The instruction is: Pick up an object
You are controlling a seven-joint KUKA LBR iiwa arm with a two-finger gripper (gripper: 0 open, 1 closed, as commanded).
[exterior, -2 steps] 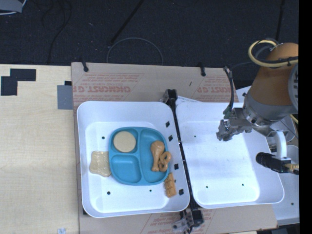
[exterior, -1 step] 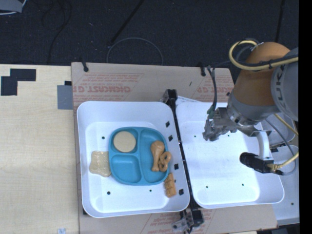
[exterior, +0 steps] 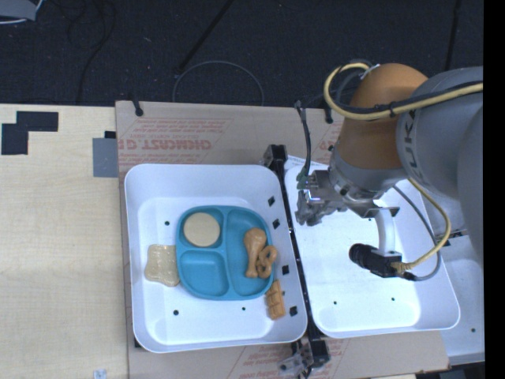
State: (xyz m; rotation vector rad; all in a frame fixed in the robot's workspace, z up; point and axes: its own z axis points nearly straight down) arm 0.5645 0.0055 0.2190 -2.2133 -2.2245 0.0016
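Camera view looks down on two white bins, and from where I stand all the pickable things sit in the left bin. Farthest toward nine o'clock lies a pale toast-like slab, flat on the bin floor and touching the blue tray at its left edge. The tray is a divided plate; in its compartment toward eleven o'clock rests a round tan disc, and in its three o'clock compartment lies a drumstick-shaped piece with a small pretzel-like piece against it. Just off the tray at five o'clock, hard by the bin wall, lies a small ridged brown piece. These look like light, stiff toy foods, probably smooth plastic and a little slippery; I would judge the drumstick the easiest to take, across its narrow shaft, while the flat slab and disc offer little to pinch. The tray's raised dividers and the bin wall crowd most approaches. Further right, the gripper hangs over the right bin near its left wall; whether its fingers are apart or together, I cannot tell. A black cable dangles below the wrist.
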